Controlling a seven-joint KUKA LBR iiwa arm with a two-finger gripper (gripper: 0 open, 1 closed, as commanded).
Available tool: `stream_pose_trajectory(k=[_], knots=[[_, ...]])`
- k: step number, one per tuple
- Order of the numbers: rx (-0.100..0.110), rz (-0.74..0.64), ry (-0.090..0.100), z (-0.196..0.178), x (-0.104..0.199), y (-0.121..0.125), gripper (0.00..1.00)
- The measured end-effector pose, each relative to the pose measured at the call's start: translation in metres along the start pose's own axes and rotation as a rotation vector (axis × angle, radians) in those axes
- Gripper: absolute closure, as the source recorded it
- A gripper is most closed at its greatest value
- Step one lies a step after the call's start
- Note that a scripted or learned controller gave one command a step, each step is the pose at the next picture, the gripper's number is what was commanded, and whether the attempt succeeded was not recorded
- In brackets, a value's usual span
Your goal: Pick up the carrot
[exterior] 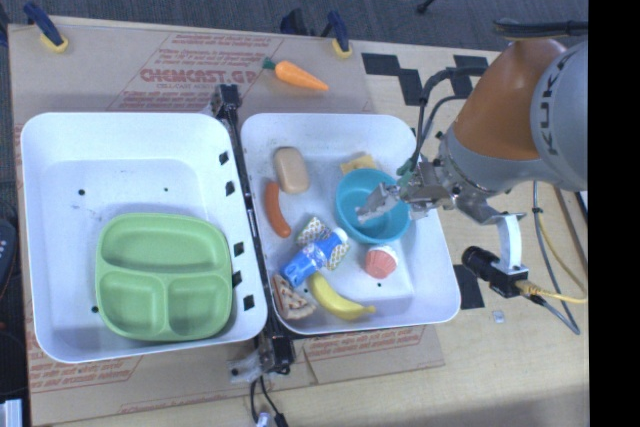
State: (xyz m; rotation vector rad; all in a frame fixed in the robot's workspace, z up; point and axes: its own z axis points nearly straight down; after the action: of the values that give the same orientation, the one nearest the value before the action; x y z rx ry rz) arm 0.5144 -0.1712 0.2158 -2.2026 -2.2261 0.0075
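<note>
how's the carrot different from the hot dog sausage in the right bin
The carrot lies outside the bins on the cardboard behind them; the sausage lies inside the right bin. The carrot is bright orange with a green stem end and tapers to a point; the sausage is redder with rounded ends. Both are small, elongated toy foods lying flat.

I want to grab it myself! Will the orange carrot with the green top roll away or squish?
The small orange toy carrot with a green top lies on flat brown cardboard outside the white bins. Its rounded, tapered shape would probably roll in a curve if nudged. It looks like smooth hard plastic, so likely light, stiff, slightly slippery.
</note>
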Motion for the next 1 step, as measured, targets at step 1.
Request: stream_pose_trajectory(k=[1], knots=[[-0.017, 0.093, -0.009, -0.2483, 0.0442, 0.0340, 0.00]])
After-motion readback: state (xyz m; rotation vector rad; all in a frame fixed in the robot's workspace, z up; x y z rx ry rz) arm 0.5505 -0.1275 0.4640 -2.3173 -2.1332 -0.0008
